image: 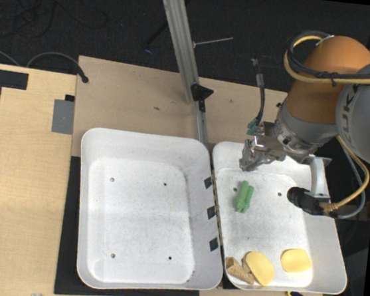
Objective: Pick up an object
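One claw [248, 164], seemingly closed and empty, hangs above the green block [244, 197].

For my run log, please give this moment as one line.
gripper: above right bin, holds nothing | green object: below it, untouched | two yellow objects: near corner

- bins [102, 167]: white plastic, matt, faintly speckled
- tabletop [14, 176]: pale wood-grain, matt
- tool [254, 156]: bare metal, shiny
- green piece [244, 197]: smooth plastic
- slanted rail [181, 40]: ribbed, brushed metal
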Action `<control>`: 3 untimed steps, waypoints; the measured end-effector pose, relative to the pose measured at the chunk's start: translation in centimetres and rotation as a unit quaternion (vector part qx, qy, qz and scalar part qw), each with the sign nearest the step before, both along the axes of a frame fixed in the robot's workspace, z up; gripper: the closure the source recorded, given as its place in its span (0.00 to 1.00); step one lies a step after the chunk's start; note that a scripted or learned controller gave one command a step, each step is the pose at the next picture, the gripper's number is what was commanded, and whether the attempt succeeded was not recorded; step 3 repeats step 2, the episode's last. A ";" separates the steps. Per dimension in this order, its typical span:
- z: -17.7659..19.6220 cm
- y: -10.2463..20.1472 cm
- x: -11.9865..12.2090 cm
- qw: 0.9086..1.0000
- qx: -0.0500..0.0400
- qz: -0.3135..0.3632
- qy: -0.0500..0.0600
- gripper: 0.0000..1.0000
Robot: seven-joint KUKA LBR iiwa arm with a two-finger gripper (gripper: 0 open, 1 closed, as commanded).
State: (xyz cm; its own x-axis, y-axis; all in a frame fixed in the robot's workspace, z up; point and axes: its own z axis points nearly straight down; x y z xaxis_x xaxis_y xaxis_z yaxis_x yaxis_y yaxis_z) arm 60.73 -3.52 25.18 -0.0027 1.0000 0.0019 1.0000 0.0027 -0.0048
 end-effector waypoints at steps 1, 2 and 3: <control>-1.9 5.3 -0.1 1.000 0.000 0.000 0.000 1.00; -2.6 9.6 0.6 1.000 0.000 0.000 -0.001 1.00; -2.6 9.6 0.6 1.000 0.000 0.000 -0.001 1.00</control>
